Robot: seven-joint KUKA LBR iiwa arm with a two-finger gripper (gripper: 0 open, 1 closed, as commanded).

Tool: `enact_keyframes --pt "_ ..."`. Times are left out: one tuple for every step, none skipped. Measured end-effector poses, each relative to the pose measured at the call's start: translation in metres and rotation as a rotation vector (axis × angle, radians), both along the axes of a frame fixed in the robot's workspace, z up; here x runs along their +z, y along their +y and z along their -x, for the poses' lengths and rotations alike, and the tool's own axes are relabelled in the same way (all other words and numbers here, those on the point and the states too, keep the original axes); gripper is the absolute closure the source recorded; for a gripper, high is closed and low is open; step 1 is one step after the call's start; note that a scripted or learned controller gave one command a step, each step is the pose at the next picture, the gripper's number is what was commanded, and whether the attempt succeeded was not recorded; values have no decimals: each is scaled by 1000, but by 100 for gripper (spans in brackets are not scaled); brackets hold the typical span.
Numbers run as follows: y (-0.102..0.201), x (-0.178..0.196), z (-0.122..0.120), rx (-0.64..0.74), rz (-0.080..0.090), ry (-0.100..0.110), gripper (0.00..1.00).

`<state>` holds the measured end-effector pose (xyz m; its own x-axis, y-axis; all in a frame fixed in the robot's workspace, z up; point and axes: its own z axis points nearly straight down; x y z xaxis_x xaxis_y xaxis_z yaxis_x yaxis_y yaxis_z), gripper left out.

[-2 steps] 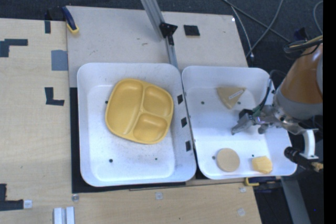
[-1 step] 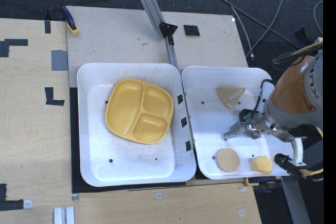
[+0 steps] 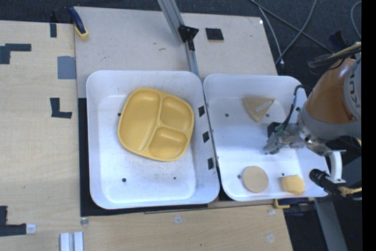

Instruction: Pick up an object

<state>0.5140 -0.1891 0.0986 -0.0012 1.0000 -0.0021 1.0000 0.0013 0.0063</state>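
Your gripper (image 3: 274, 144) sits low in right bin (image 3: 230, 180), about centre; finger state cannot be told from this angle. Tan wedge (image 3: 258, 107) lies at 11 o'clock of gripper, near but apart. Tan round disc (image 3: 255, 179) at 7 o'clock; small yellow block (image 3: 293, 184) at 5 o'clock. Left bin (image 3: 106, 185) holds yellow divided plate (image 3: 155, 124), roughly central.

Light was even and fairly bright, seemingly from overhead. The white bins (image 3: 100, 144) glared mildly; soft shadows lay beneath the end effector (image 3: 274, 144). Detail was grainy and slightly soft, dimmest above it.
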Motion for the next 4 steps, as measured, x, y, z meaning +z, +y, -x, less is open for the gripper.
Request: enact_keyframes --pt "-2 63 -3 0 -1 3 100" --pt "-2 115 -4 1 -1 3 100" --pt "58 112 -20 6 -4 7 100" --pt "102 117 -29 5 -4 7 100"
